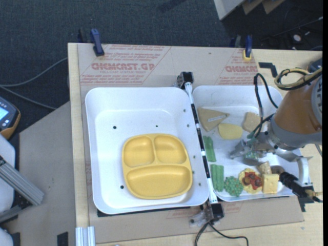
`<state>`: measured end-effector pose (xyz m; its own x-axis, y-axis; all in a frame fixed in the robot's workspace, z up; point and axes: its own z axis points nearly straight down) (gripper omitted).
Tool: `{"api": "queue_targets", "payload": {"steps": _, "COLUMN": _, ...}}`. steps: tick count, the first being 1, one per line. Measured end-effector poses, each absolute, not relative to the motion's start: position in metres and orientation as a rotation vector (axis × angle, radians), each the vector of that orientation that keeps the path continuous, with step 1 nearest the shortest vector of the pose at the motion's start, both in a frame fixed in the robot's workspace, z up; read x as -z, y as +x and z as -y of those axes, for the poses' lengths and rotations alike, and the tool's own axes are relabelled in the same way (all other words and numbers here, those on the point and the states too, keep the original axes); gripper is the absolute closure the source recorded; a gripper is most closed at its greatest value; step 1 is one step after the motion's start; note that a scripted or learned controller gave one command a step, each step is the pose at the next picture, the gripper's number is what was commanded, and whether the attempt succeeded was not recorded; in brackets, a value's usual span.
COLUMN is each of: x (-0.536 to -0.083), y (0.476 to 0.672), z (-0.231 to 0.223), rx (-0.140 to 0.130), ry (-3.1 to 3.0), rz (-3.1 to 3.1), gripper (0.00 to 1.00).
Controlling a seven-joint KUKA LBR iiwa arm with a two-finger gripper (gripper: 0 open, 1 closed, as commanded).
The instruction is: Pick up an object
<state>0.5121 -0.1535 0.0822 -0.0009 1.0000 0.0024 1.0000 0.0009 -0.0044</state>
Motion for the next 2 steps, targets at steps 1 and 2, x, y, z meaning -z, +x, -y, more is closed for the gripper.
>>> {"api": "queue_targets", "payload": {"steps": 1, "x": -0.095, "y": 0.513, "z": 0.154, "rx": 0.001, "ry": -2.222, "rz": 2.222, "gripper": 1.00}}
{"api": "queue_targets", "payload": {"steps": 2, "x": -0.087, "y": 0.531, "z": 0.091, "rx": 0.003, "ry": -2.214, "rz": 2.228, "gripper": 1.00}}
